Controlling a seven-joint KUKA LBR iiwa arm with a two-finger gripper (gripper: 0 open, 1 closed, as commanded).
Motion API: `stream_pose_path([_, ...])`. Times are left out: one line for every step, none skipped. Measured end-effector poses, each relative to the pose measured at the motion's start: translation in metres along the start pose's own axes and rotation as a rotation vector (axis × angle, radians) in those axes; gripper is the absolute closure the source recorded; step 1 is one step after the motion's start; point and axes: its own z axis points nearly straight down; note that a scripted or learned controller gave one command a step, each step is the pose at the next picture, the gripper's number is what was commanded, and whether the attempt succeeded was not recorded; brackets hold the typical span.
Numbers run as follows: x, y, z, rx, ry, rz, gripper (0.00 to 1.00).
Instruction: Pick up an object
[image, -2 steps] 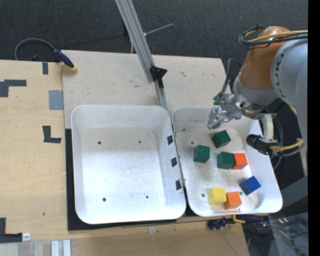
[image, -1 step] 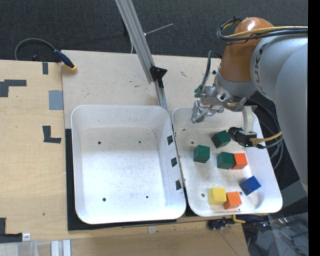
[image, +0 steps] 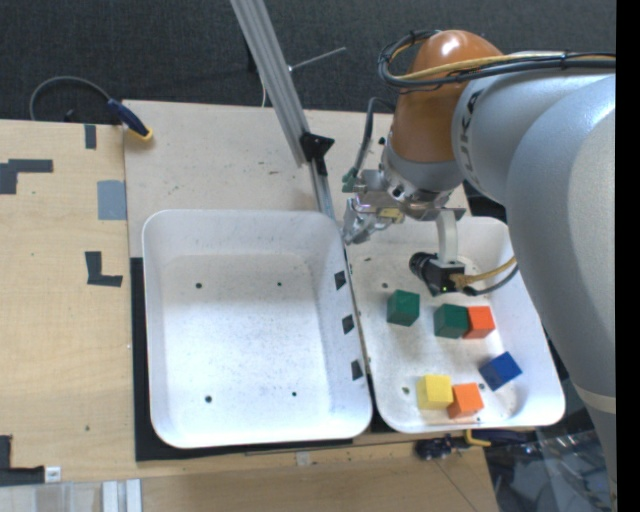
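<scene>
Nearest the camera in the right shallow white bin (image: 545, 405) sat a small yellow cube (image: 435, 390) touching a small orange cube (image: 466, 399), then a blue cube (image: 500, 370) turned corner-on. Further back were 2 dark green cubes (image: 403, 307) (image: 450, 321), the second touching another orange cube (image: 481, 320). All 6 looked light, rigid, smooth-sided; likely best pinched across 2 opposite flat faces. Being cubes, none had a long axis; most sat roughly square to the bin. Farthest back, the two-finger gripper (image: 358, 228) hovered over the bins' shared wall, near the far end; whether spread or closed could not be told, nothing visibly held. The left white bin (image: 160, 300) lay beside it.
</scene>
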Motion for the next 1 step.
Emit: stream_pose_path([0.0488,0.0112,0.0020,0.000,0.000,0.001,1.00])
